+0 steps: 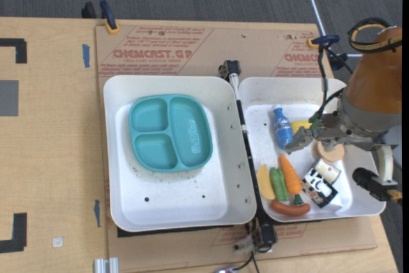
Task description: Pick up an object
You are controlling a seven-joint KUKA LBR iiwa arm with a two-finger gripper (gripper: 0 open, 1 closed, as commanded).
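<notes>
1. Nothing is picked up yet. My fingers (pixel 300 139) hang low in the right bin (pixel 255 91), and I cannot tell if they are open or closed.
2. Toys lie near them: a blue bottle (pixel 282 126) just beside, and an orange carrot (pixel 290 176) and a green veggie (pixel 278 183) below.
3. That bin is crowded, with walls close by.
4. Over in the left bin (pixel 121 99), a teal tray (pixel 171 133) sits with lots of room around it.
</notes>
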